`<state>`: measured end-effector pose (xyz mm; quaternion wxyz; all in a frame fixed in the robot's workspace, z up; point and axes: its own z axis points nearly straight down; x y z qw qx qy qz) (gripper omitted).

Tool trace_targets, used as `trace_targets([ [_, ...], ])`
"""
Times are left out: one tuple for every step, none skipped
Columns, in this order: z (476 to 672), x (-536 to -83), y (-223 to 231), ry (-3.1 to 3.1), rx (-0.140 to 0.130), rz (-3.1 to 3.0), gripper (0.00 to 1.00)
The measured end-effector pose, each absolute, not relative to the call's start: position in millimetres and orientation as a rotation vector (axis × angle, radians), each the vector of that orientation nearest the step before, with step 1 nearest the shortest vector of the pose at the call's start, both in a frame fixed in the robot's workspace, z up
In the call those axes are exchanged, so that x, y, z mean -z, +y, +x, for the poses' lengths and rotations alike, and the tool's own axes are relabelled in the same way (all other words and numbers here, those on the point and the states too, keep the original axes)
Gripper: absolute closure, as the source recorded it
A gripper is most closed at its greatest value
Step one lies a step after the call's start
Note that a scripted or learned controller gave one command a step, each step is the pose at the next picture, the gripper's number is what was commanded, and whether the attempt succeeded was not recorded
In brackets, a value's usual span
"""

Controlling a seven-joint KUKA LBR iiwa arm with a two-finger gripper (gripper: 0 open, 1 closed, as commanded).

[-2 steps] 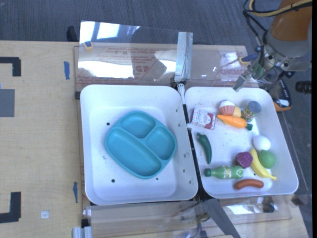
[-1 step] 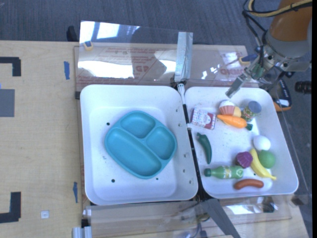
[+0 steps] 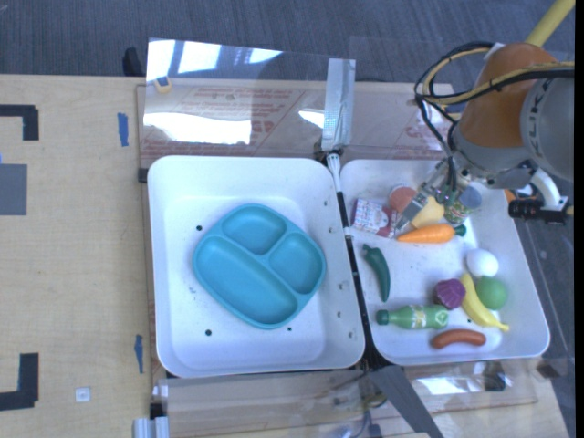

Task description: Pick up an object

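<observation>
Counter point(image 3: 64, 245): pale wood, it carried two shallow white bins side by side.
Sausage point(image 3: 458, 338): a reddish-brown toy lay nearest the front rim of the right bin point(image 3: 534, 322).
Bottle point(image 3: 413, 317): a green bottle lay on its side just behind and left of the sausage.
Banana point(image 3: 479, 305): yellow, it lay at a slant between the bottle and the right wall, touching a purple piece point(image 3: 449, 292) on its left and a green ball point(image 3: 493, 293) on its right.
Egg point(image 3: 482, 264): white, it sat just behind the green ball.
Pepper point(image 3: 378, 270): a dark green chilli lay lengthwise near the left wall of the right bin.
Carrot point(image 3: 427, 234): orange, it lay crosswise in the middle of the bin, just below the claw.
Packet point(image 3: 370, 216): a red and white wrapper lay left of the carrot.
Claw point(image 3: 429, 203): it hung low over the far part of the right bin, right at a yellow piece point(image 3: 429, 214) and beside a reddish round piece point(image 3: 401, 197); whether it was released or clenched, I cannot tell.
Arm point(image 3: 511, 108): grey with an orange band, it reached in from the right.
Left bin point(image 3: 173, 336): it held a blue divided plate point(image 3: 259, 264) with three sections, lying flat near its middle.
Far side: a clear sheet point(image 3: 237, 99) stood behind the left bin.
</observation>
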<state>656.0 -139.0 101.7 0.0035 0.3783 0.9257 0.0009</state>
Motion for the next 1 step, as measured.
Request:
trace_targets([
  [643.6, -92.9, -126.9, 2.652, -0.004, 1.664, 0.00],
])
